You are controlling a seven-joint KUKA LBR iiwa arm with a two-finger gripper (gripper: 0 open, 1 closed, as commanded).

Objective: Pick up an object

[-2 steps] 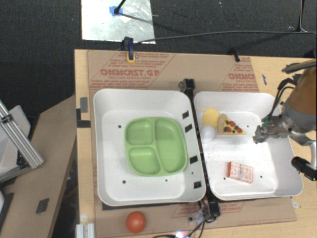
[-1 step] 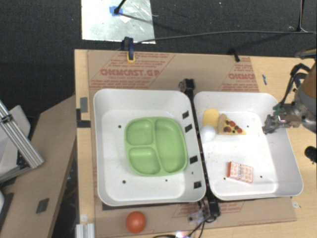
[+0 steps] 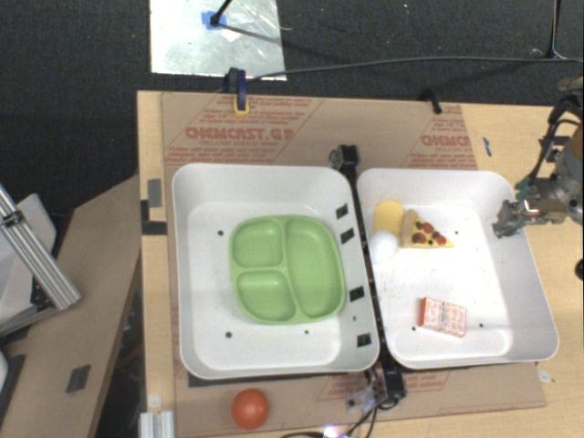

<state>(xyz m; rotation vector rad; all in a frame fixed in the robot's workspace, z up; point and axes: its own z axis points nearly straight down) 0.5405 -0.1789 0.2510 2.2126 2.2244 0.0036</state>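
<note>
The gripper [image 3: 513, 215] hangs over the right bin's [image 3: 534, 290] right rim, grip state impossible to tell. Left of it lie a toy pizza slice [image 3: 425, 234], a yellow piece [image 3: 389, 214] and a white ball [image 3: 384, 245]; nearer, a small red packet [image 3: 443, 317]. The packet looks light, flat and stiff, best pinched across its short edges.

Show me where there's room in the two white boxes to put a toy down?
The right bin has bare floor between the pizza slice and the small red packet, and along its right wall below the claw. Its top left corner is crowded by the yellow piece and white ball. The green plate fills most of the left bin.
</note>
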